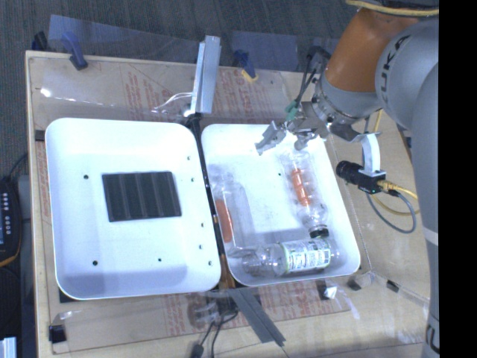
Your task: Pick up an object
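Note:
My gripper (287,135) hangs over the far edge of the right bin (253,144), its two fingers spread apart with nothing between them. Below it, along the bin's right side, lies a clear plastic bottle with an orange insert (304,191) and a dark cap towards the near end. A second clear bottle with an orange insert (226,211) lies along the bin's left wall. Across the near end rests a clear bottle with a green-and-white label (297,259).
The left bin (74,200) holds a dark ribbed rectangular block (141,195). A metal post (205,77) stands at the back between the bins. Cables and a black connector (358,176) hang beside the right bin's right rim.

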Controlling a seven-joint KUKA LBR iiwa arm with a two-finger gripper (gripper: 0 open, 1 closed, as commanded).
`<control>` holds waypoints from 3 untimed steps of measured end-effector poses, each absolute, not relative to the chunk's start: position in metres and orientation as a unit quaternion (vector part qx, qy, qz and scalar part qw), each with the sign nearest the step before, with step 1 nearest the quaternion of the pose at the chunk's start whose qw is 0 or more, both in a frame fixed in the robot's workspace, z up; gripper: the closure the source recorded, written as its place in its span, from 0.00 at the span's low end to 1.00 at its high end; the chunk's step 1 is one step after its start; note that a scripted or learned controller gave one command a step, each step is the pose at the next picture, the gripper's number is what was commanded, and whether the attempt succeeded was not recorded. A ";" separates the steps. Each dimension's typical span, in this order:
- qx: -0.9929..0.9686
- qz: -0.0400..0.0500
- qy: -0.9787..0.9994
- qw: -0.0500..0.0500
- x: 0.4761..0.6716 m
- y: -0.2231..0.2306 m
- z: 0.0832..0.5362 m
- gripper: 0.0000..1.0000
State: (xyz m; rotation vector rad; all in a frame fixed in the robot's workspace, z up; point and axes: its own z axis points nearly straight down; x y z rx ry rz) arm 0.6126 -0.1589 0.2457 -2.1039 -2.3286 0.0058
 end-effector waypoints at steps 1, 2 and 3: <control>-0.651 0.002 -0.759 0.002 0.591 -0.211 0.202 0.00; -0.545 0.000 -0.838 -0.001 0.556 -0.210 0.272 0.00; -0.538 0.001 -0.843 0.002 0.586 -0.210 0.196 0.00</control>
